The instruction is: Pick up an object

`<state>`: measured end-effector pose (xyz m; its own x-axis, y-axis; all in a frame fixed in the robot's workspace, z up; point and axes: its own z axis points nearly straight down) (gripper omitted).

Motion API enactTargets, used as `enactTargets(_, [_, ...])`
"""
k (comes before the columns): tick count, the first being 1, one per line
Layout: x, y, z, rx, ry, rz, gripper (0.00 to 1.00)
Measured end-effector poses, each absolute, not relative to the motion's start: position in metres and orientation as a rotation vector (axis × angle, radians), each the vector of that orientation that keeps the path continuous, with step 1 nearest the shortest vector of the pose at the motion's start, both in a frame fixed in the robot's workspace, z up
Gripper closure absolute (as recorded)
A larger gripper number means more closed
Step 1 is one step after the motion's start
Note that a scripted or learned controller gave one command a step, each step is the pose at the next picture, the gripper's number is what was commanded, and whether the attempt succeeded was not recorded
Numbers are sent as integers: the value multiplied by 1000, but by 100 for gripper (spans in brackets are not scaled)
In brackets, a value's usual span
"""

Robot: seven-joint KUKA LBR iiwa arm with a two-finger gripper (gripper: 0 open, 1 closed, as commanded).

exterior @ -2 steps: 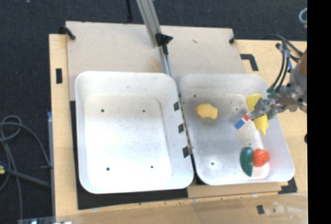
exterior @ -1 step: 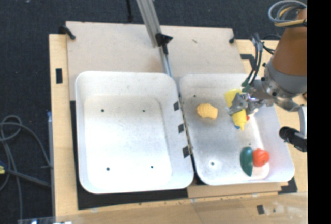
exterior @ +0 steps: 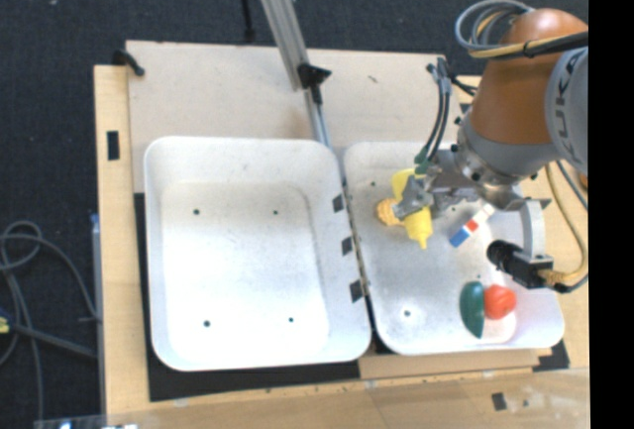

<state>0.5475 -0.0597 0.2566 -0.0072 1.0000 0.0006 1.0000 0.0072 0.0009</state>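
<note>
1. Green and orange object (exterior: 485,306): lies at the near right corner of the right bin (exterior: 396,318).
2. Small blue, white and red object (exterior: 466,233): lies farther in, right of the gripper.
3. Gripper (exterior: 414,207): positioned at a yellow toy (exterior: 411,217) in the right bin; whether it is open, closed or gripping cannot be determined.
4. Left bin (exterior: 238,249): sits beside the right bin.

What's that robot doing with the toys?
The robot arm is reaching into the right bin. Its gripper is down right at a yellow toy. A small red and blue block lies beside it, and a green and red toy sits near the front corner.
</note>
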Motion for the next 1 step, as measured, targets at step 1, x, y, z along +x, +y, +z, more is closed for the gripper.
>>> enactTargets(1, [565, -11, 263, 2213, 2229, 4, 100])
